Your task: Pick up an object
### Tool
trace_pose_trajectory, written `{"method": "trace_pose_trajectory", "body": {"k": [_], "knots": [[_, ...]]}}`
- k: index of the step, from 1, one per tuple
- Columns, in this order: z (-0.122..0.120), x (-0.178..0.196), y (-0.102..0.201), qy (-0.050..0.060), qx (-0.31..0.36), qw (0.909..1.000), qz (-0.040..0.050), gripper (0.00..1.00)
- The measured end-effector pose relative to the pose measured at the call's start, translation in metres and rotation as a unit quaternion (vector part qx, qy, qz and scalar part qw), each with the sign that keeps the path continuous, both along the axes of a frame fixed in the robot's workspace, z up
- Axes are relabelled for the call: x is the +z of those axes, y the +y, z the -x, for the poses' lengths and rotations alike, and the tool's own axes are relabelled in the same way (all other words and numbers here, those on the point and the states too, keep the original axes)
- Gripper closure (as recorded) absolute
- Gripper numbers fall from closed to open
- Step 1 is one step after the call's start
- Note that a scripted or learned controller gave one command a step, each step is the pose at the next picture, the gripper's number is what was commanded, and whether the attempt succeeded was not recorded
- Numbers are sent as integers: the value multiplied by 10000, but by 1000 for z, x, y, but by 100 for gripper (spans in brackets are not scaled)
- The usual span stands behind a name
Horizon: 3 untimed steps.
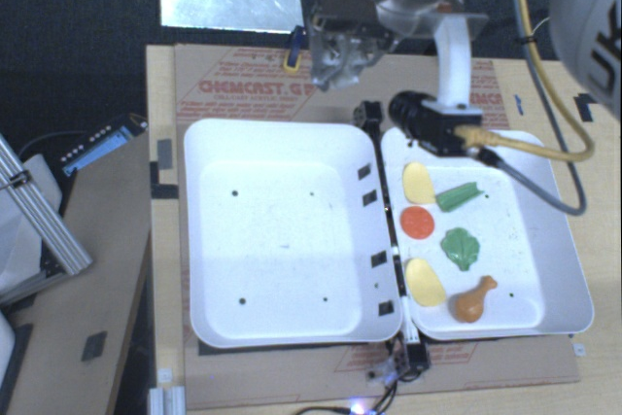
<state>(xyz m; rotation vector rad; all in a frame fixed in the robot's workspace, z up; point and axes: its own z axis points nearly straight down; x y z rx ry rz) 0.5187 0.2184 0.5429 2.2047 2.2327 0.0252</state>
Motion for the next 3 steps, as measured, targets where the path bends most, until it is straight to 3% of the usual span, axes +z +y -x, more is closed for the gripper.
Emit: {"method": "trace_pose_trajectory", "body": {"k": [1,2,3], "knots": [[-18,-78,-82,93,-97,9999,60,100],[9,-204,-3,134,-6,9999,55,100],[4,-48,-11,-24,-40,10000,3,100]]}}
